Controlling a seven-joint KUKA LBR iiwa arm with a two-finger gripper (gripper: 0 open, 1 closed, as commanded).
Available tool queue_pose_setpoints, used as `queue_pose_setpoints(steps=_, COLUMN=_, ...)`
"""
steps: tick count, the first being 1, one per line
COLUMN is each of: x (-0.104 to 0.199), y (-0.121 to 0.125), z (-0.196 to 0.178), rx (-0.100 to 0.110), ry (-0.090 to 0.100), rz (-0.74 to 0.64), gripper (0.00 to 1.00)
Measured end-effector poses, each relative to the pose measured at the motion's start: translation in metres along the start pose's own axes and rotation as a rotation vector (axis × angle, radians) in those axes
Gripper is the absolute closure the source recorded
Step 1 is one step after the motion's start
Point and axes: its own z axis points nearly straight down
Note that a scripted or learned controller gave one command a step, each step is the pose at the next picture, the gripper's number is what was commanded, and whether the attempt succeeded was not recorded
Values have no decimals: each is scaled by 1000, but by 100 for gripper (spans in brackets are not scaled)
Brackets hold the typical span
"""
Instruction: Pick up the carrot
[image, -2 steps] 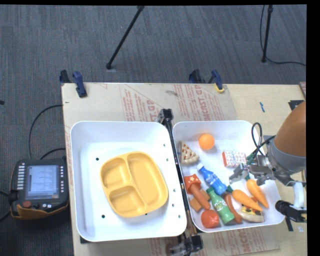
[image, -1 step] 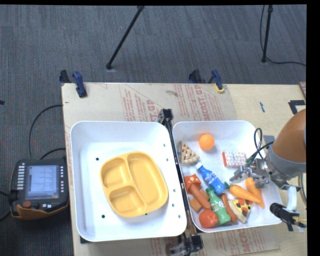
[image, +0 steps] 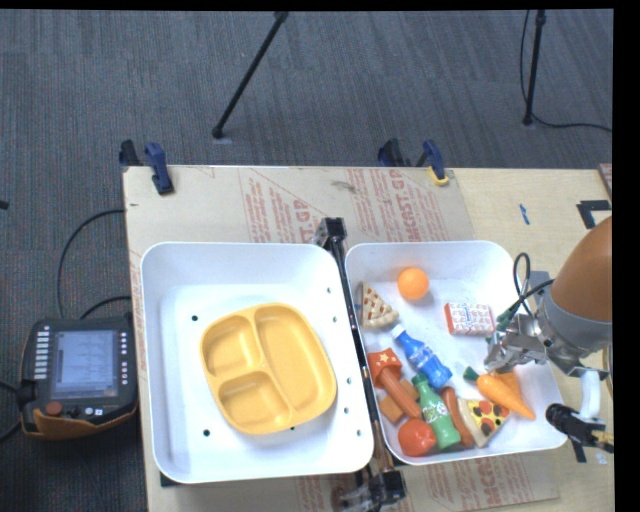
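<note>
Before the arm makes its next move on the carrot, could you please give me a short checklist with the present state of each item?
1. Carrot located: ok, it lies near the right bin's right wall, tip pointing down-right.
2. Claw over the carrot: ok, it sits right above the carrot's thick end.
3. Carrot between the claw's fingers: cannot tell, the wrist hides the contact.
4. Carrot lifted off the bin floor: cannot tell from this slanted view.
5. Neighbours clear: not ok, the pizza slice lies close against the carrot's left side.
6. Lift path upward: ok, nothing sits above the carrot except the claw itself.
</note>
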Motion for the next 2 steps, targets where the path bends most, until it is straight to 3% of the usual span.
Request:
queue_pose_setpoints(steps=1, x=2, y=0, z=0, rx=2, ry=3, rz=-1, gripper=0)
queue_pose_setpoints(steps=2, x=1, y=0, z=-10, rx=2, ry=2, rz=-3, gripper=100)
